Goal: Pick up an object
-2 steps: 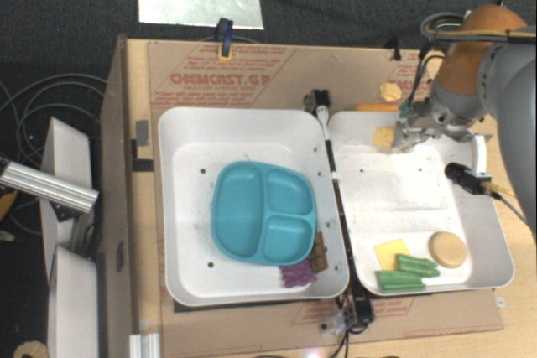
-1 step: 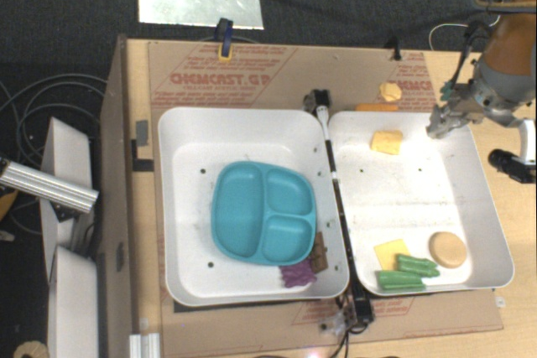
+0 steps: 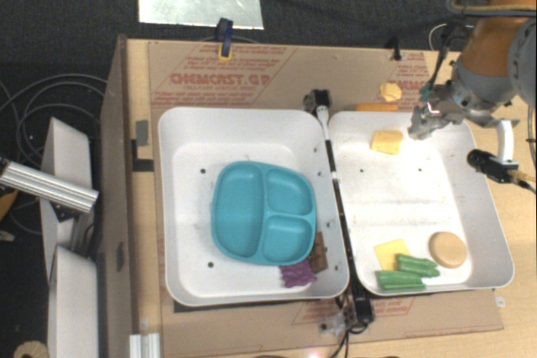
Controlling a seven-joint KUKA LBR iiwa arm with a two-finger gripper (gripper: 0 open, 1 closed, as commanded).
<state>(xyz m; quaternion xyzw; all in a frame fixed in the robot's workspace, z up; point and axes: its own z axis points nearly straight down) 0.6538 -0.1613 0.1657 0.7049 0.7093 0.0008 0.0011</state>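
Observation:
In the right bin a yellow cheese-like wedge lies near the far rim. My gripper hangs just to the right of that wedge, low over the bin's far end. At the near end lie a flat yellow piece, green bean pods and a tan round bun. An orange carrot-like stick and a small yellow piece rest on the cardboard beyond the bin.
The left bin holds a blue divided plate, with a purple item and a brown piece at its near right. A black divider separates the bins. The arm comes in from the upper right.

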